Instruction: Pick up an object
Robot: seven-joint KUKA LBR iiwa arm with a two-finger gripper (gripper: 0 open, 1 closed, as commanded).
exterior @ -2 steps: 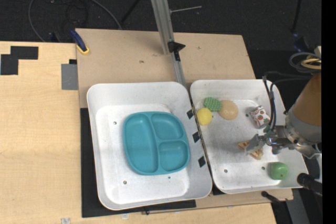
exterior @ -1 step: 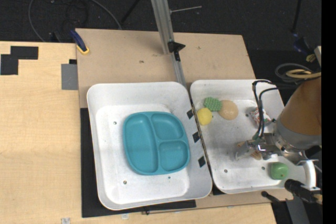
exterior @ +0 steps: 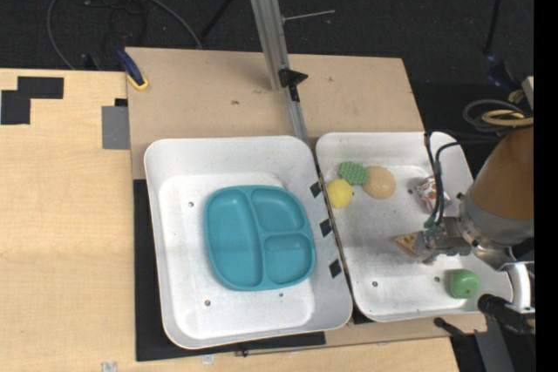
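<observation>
We lower our two-finger metal gripper [exterior: 427, 246] beside the small tan wedge-shaped block [exterior: 406, 243], likely to grab it; finger spacing we cannot tell

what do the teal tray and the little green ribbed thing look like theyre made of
Teal tray: looks like moulded plastic, one even colour, smooth with a soft sheen and rounded compartment walls. Green ribbed thing: probably plastic or rubber toy food, matte, with a ridged surface; too small to tell more.

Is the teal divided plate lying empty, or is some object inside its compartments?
Empty. The teal divided plate lies flat in the left bin, and all three compartments show only bare teal surface.
</observation>
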